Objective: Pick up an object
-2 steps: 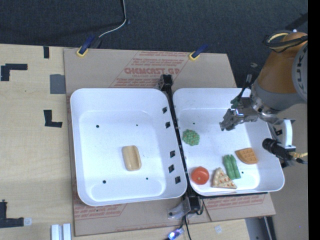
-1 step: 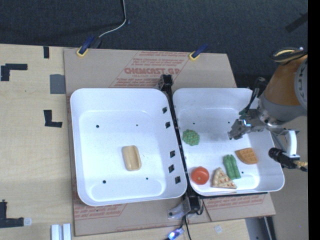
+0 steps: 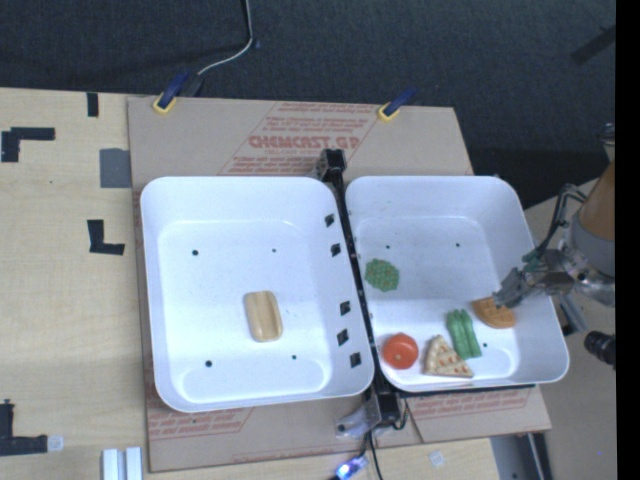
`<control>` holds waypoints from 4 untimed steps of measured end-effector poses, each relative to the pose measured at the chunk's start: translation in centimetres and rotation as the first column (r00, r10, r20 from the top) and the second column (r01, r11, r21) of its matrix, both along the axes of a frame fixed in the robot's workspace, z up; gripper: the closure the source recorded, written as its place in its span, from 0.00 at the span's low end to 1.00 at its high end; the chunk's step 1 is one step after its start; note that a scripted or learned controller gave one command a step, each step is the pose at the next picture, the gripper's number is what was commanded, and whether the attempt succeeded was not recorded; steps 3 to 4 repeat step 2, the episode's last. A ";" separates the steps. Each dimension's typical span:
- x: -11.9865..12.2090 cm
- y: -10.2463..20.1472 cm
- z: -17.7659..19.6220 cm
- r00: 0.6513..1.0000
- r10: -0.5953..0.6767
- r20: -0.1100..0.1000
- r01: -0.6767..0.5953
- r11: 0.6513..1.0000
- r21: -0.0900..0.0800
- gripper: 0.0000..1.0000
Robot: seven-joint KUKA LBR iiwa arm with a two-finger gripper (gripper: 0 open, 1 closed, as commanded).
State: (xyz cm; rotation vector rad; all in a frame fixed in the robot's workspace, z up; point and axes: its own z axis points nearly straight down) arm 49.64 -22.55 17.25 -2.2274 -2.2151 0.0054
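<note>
Two white bins (image 3: pixel 160 268) sit on brown cardboard (image 3: pixel 300 138) over a pale bench, dark floor behind; the gripper (image 3: pixel 512 293) touches an orange disc (image 3: pixel 494 314) by the right bin's edge, grip unclear.

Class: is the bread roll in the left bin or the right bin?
In the left bin: the bread roll lies alone on its floor.

a robotics lab test bench, seen from above: two shallow white bins (image 3: pixel 240 203) sit side by side on a printed cardboard sheet (image 3: pixel 300 143) held by clamps (image 3: pixel 172 91), on a pale wooden benchtop (image 3: pixel 60 318) marked with black tape (image 3: pixel 100 238), a cable (image 3: pixel 235 38) trailing over dark carpet (image 3: pixel 400 28).
</note>
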 end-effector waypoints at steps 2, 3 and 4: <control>2.4 0.1 -1.3 1.000 0.005 -0.001 -0.005 1.000 0.002 1.00; 2.4 0.1 -1.3 1.000 0.005 -0.001 -0.005 1.000 0.002 1.00; 2.4 0.1 -1.3 1.000 0.005 -0.001 -0.005 1.000 0.002 1.00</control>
